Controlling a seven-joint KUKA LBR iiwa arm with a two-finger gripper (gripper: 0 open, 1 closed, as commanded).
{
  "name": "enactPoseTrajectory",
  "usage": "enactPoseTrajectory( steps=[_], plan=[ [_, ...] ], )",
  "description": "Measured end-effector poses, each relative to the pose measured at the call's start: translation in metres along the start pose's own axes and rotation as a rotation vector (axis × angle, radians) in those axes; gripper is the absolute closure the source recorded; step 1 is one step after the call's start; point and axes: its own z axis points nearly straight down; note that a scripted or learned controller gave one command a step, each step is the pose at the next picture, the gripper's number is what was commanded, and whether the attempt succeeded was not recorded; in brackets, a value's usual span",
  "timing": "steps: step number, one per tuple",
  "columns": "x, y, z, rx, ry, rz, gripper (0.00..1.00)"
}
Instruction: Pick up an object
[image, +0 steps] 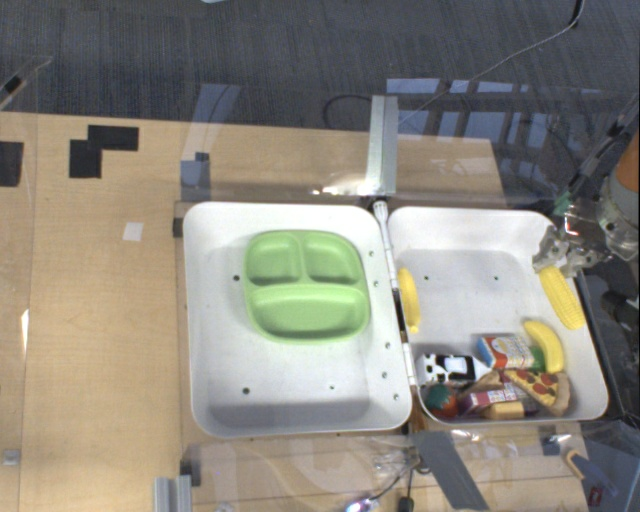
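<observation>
Corn cob (563, 297) lies just below the hand (556, 252); its grip can't be told.

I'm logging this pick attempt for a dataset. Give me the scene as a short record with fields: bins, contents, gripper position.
left bin: holds a green divided plate
right bin: toys, mostly toward the near right corner
along its left wall: yellow banana
near right wall: corn cob, second banana
near corner pile: pizza slice, black-and-white cow, small carton
gripper: over the right bin's right edge, just above the corn cob
held item: none visible
</observation>
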Motion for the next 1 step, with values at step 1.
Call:
enactPoseTrajectory(
  steps=[1],
  plan=[
    [0.0501,0.0222,-0.0002,0.002,0.000,0.119,1.00]
  ],
)
